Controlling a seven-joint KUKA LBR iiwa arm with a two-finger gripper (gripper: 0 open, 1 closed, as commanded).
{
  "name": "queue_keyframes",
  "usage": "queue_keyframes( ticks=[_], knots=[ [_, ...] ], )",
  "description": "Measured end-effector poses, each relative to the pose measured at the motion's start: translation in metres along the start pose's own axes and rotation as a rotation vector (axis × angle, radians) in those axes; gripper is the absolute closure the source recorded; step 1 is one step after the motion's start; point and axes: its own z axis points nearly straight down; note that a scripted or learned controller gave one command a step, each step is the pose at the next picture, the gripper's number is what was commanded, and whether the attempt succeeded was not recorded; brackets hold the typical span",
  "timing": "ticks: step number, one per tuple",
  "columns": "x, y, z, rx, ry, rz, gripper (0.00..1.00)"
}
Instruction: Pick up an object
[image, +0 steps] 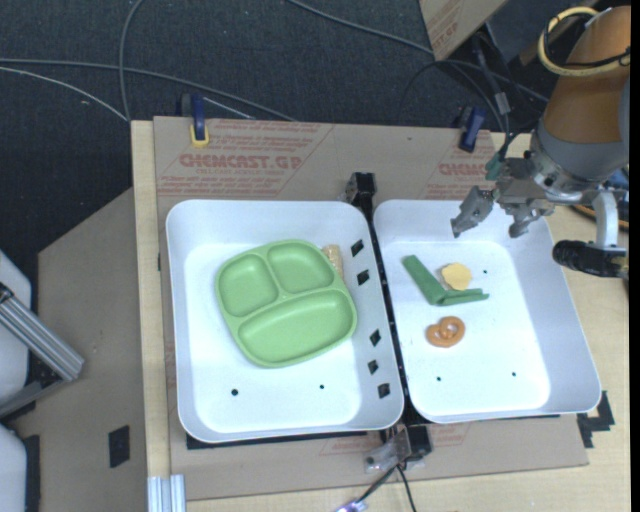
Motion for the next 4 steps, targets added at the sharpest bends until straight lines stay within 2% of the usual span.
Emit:
queue_keyframes(
  ticks=[1,2,4],
  knots=[
    [0.0,0.002,-0.008,-0.014,-0.002,-0.003,0.0],
    [-0.002,-0.005,0.038,-0.009,0.0,-0.002,0.0],
    [-0.01,-0.001,0.126,-0.009,0.0,-0.002,0.0]
  ],
)
